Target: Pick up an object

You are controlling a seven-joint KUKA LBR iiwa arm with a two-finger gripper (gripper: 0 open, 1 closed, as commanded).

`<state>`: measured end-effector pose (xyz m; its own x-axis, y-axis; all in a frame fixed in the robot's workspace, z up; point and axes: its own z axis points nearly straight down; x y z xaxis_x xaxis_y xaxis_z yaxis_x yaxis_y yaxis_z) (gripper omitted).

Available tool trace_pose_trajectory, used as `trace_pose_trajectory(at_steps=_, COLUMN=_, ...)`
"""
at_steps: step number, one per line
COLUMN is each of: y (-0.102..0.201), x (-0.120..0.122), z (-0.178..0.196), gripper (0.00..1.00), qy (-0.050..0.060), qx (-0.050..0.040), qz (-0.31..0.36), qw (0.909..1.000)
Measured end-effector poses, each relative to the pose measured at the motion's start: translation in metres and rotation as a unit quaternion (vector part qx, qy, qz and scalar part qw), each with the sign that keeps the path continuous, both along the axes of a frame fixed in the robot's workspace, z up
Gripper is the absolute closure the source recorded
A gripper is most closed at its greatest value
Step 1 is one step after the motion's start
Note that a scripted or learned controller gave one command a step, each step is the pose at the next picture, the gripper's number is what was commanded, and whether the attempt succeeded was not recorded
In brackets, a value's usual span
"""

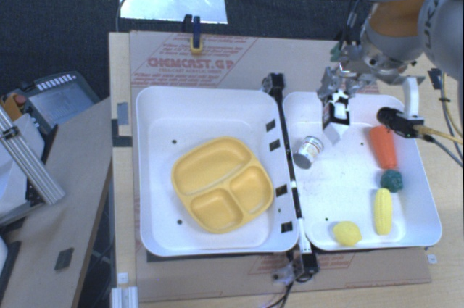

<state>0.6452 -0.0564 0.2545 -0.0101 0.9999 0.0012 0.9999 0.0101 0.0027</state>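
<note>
- Your gripper [337,113] hangs over the far edge of the right bin [413,238], near that bin's far left corner; you cannot tell from this view how its jaws stand, and nothing shows between them.
- Just beside it, toward the bin's left wall, a small silver can [309,150] lies on its side, its long axis slanting from the left wall toward the far right.
- Along the right side of the same bin an orange carrot [383,146] lies with its long axis running far to near; a dark green round piece [392,180] sits just at its near end.
- Nearer still, a yellow corn cob [383,211] lies far to near, and a lemon [347,232] rests by the near edge.
- In the left bin [156,118] a yellow divided tray [221,183] lies flat, turned at a slant.
- On the cardboard sheet [239,60] beyond the bins you can read red print, "CHEMCAST"; the letters after it are unclear.
</note>
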Motion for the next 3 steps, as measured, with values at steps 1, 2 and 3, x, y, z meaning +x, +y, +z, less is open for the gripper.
trace_pose_trajectory(at_steps=1, y=0.044, x=0.006, z=-0.001, gripper=1.0, qy=0.0, qx=0.0, qz=0.0, qw=1.0)
trace_pose_trajectory(at_steps=2, y=0.1, x=0.015, z=-0.019, gripper=1.0, qy=0.0, qx=0.0, qz=0.0, qw=1.0)
trace_pose_trajectory(at_steps=3, y=0.154, x=0.022, z=-0.014, gripper=1.0, qy=0.0, qx=0.0004, qz=0.0, qw=1.0)
